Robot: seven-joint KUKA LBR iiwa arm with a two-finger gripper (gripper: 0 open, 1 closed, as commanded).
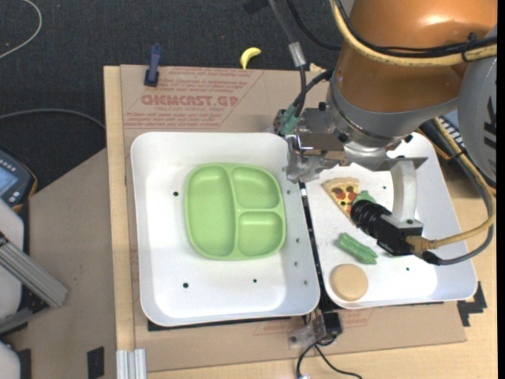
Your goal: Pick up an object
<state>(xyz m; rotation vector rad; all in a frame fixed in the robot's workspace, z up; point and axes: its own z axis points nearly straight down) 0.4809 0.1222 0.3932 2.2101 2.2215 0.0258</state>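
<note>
Shows the gripper (298,166) low over the far-left corner of the right bin (450,290), opening and hold impossible to tell. Leaves the pizza slice (342,192) just beside, green pod (357,247) and tan disc (349,282) toward the near edge. Risks clamping the bin wall from so tight a corner.

One fixed camera looked down on the desk (197,93) at a slant, fairly close. The left bin (158,212) and right bin (451,265) lay mid-frame, the arm (410,46) at upper right.
</note>
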